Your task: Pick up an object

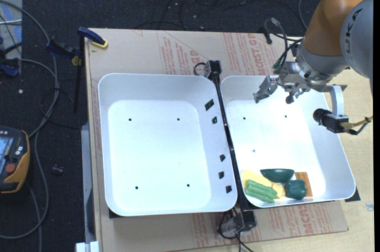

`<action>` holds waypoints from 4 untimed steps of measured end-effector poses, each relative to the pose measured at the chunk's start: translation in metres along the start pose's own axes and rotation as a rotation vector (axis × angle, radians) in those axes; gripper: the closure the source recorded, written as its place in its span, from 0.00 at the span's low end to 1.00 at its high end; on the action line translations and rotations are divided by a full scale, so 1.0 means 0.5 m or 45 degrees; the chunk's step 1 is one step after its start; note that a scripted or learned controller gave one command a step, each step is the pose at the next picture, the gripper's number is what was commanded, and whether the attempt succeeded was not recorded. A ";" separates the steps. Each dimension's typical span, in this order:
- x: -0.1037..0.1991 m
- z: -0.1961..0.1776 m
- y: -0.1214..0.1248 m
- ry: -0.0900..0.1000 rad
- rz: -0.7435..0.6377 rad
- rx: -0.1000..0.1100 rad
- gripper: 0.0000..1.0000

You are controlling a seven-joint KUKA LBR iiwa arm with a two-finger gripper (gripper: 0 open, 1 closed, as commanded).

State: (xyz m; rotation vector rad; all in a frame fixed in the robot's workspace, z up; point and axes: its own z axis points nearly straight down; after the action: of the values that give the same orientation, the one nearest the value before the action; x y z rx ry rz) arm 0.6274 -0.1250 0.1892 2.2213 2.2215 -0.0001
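Several small objects lie bunched in the right bin's front corner: a dark green bowl-shaped piece, a light green ridged piece, a teal lump, a yellow flat piece and an orange block. My gripper hangs over the back edge of the right bin, far from that cluster. Its two dark fingers are spread apart with nothing between them.
The left bin sits beside the right one, with a black divider strip between them. Both bins rest on a cardboard sheet. Cables and a yellow-handled clamp lie beyond the bench's back left.
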 end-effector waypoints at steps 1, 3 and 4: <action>0.000 -0.020 0.000 0.000 0.000 0.000 1.00; 0.196 -0.711 0.085 0.001 -0.007 -0.014 1.00; 0.213 -0.703 -0.075 0.001 -0.002 -0.005 1.00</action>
State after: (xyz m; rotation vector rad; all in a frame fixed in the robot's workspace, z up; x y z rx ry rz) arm 0.5897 -0.0184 0.5409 2.2186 2.2217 0.0053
